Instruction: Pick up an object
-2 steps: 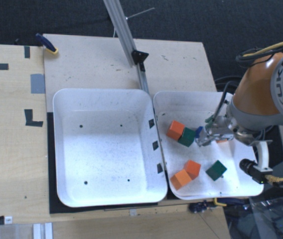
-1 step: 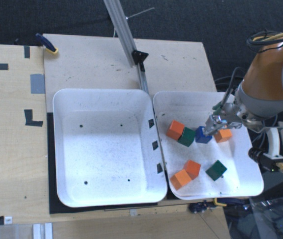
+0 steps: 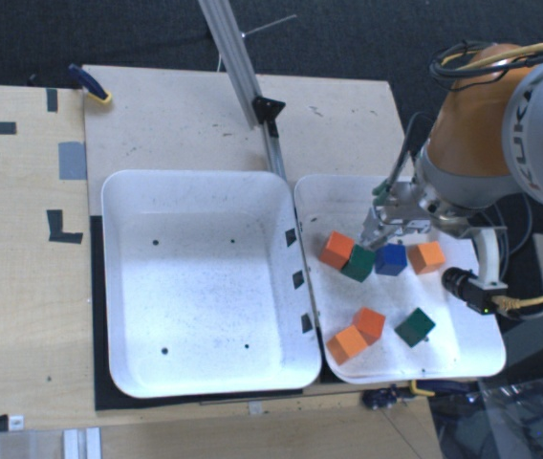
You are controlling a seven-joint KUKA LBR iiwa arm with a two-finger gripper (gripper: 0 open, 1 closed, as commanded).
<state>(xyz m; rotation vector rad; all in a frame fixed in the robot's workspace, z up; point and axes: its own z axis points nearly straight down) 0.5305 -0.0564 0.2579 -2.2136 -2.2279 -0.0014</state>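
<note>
Hovering low in the right bin, the gripper sits just above a green block and blue block flanked by orange blocks, its finger opening impossible to tell.

Seven blocks in right bin, beside left bin.

One fixed camera looks down (at a slant) on both bins.

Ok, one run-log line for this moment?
arm: over right bin | gripper: above green cube, blue cube | grasp: unconfirmed
</note>
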